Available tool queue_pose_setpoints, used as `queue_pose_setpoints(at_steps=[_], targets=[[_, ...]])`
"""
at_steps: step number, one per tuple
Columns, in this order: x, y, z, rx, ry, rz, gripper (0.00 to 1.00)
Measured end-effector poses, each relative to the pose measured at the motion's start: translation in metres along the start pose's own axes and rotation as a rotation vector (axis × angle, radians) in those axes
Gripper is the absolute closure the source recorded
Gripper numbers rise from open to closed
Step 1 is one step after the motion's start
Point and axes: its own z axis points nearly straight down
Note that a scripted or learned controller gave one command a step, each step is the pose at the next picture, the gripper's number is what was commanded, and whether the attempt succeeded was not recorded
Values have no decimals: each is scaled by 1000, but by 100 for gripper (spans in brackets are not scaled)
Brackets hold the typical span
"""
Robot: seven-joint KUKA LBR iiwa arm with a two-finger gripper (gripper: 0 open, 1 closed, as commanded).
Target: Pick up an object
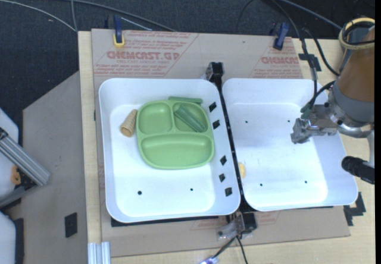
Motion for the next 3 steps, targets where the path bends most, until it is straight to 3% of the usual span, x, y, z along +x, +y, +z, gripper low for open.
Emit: queue_pose_setpoints(at_steps=[3], targets=[[160,51,-20,-1,0,-2,100]])
